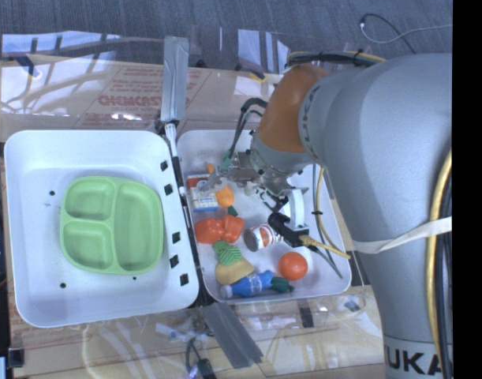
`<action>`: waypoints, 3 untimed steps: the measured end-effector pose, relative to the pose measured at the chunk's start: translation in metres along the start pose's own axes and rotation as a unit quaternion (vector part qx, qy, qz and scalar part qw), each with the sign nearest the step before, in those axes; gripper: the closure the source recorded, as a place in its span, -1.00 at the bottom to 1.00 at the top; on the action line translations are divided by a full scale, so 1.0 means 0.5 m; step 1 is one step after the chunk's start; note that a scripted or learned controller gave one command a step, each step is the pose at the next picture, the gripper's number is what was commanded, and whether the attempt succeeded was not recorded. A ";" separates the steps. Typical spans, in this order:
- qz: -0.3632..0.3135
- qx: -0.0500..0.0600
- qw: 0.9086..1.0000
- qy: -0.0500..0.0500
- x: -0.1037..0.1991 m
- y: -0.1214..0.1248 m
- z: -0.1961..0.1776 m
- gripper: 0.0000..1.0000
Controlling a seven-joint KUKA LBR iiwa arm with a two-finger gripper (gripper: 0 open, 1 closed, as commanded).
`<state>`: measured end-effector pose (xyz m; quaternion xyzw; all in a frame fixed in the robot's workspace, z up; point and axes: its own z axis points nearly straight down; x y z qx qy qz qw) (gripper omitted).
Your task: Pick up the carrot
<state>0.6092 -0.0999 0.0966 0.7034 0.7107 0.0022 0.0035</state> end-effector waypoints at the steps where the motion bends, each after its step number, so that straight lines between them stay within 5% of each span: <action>1: -0.003 0.000 1.000 0.001 0.004 0.002 -0.022 1.00; 2: 0.074 0.004 0.997 0.001 0.038 0.003 -0.277 1.00; 3: 0.095 0.006 0.995 0.000 0.105 0.097 -0.243 1.00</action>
